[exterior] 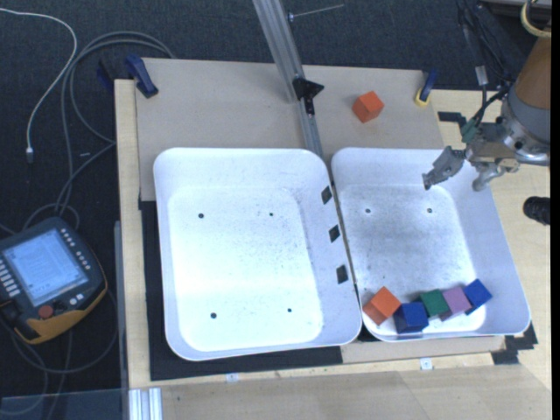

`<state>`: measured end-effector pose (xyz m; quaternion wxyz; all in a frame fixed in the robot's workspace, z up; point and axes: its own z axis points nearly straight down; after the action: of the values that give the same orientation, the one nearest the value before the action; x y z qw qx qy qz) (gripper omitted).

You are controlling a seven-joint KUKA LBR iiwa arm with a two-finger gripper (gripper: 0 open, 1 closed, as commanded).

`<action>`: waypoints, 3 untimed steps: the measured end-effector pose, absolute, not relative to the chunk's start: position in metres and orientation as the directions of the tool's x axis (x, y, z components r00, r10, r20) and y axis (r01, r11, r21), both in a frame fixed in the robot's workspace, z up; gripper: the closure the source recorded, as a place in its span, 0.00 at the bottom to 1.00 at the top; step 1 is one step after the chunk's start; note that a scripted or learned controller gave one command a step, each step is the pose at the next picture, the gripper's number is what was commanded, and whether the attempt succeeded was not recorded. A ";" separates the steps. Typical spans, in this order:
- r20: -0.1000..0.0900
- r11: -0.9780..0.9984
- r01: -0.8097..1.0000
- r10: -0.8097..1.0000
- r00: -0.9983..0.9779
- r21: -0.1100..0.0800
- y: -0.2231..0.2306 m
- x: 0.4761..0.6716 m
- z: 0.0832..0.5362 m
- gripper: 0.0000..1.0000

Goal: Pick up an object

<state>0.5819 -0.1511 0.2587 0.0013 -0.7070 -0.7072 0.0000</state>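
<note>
Several small blocks lie along the near edge of the right bin (490, 234): an orange block (381, 305), a blue block (411, 318), a green block (434, 304), a pink block (456, 300) and another blue block (478, 293). Another orange block (368, 106) sits on the board behind the bins. My gripper (461, 175) hangs over the far right part of the right bin, open, with its two fingers spread and nothing between them. It is well away from the row of blocks.
The left bin (175, 182) stands beside the right one. A metal pole (278, 38) rises at a slant behind the bins. A teach pendant (44, 274) and cables lie on the floor at the left. Blue clamps (140, 75) hold the board's far corners.
</note>
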 end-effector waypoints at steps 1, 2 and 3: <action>0.001 0.002 1.000 1.000 -0.002 0.002 -0.151 0.583 0.270 1.00; 0.004 0.004 1.000 1.000 -0.004 -0.008 -0.102 0.542 0.231 1.00; 0.002 -0.003 1.000 1.000 0.003 -0.010 -0.114 0.504 0.162 1.00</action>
<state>0.5044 -0.1137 0.1624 0.0044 -0.7080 -0.7062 0.0027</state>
